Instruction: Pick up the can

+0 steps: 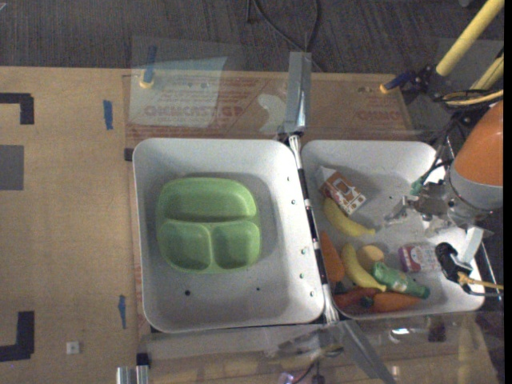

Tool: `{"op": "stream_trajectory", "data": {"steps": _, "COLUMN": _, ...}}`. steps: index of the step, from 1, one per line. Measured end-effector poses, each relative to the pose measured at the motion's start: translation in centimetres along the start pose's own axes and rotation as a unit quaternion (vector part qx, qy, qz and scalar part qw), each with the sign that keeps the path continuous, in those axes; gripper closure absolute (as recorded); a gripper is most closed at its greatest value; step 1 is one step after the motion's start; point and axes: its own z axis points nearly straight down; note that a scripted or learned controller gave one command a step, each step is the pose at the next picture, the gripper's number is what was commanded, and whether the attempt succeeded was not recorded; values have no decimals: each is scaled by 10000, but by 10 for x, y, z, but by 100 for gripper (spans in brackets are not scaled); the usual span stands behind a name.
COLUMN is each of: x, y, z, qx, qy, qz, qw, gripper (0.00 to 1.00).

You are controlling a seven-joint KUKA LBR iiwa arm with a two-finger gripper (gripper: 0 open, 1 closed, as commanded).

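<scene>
The gripper (404, 208) hangs over the right bin (376, 152), its fingers slightly apart and gripping nothing. Just below it the can (419, 258) lies on its side by the bin's right wall, beside a green bottle (400, 280) and two bananas (352, 242). It looks small, light, rigid and smooth; closing across its round body seems safest.

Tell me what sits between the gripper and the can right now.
Nothing. In the camera view only bare white floor of the right bin separates the gripper from the red-and-white can lying below it.
</scene>
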Motion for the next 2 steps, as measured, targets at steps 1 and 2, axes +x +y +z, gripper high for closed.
{"op": "stream_trajectory", "data": {"steps": 1, "x": -4, "y": -31, "z": -131, "qx": 0, "qy": -69, "qz": 1264, "qw": 9920, "gripper": 0}}
{"op": "stream_trajectory", "data": {"steps": 2, "x": 13, "y": 20, "z": -9, "qx": 11, "qy": -63, "qz": 1807, "qw": 9835, "gripper": 0}}
